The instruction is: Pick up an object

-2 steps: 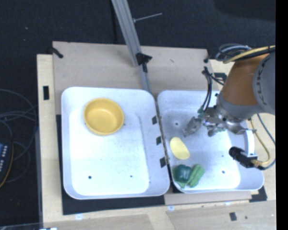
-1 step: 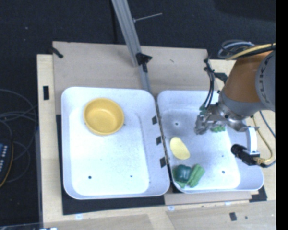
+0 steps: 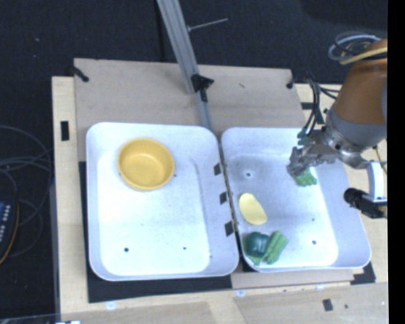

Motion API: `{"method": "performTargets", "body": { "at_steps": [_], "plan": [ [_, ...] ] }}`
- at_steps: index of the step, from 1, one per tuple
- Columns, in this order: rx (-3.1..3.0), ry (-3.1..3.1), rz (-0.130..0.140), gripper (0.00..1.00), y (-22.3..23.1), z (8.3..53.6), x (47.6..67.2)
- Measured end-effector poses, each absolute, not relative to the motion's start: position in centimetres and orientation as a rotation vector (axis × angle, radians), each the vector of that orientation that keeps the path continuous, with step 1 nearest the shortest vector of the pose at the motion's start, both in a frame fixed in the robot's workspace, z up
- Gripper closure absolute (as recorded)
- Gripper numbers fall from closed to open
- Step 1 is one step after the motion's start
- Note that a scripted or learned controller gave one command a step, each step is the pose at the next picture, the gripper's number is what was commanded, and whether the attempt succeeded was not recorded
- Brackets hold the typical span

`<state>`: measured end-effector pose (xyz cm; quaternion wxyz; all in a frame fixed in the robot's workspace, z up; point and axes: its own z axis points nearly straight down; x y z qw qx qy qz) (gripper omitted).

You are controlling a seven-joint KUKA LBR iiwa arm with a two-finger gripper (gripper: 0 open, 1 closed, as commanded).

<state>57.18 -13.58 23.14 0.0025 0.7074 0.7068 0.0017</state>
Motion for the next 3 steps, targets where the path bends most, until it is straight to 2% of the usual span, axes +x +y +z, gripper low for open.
{"method": "performTargets", "body": {
  "at_steps": [1,2,3],
  "plan": [
    [2.22,2.219,0.004,1.0,-13.6,26.2,57.3],
    [2.218,2.225,0.0,1.0,-8.9,24.8,58.4],
    [2.217,2.226,0.002,1.0,-3.4,25.5,59.7]
  ]
}}
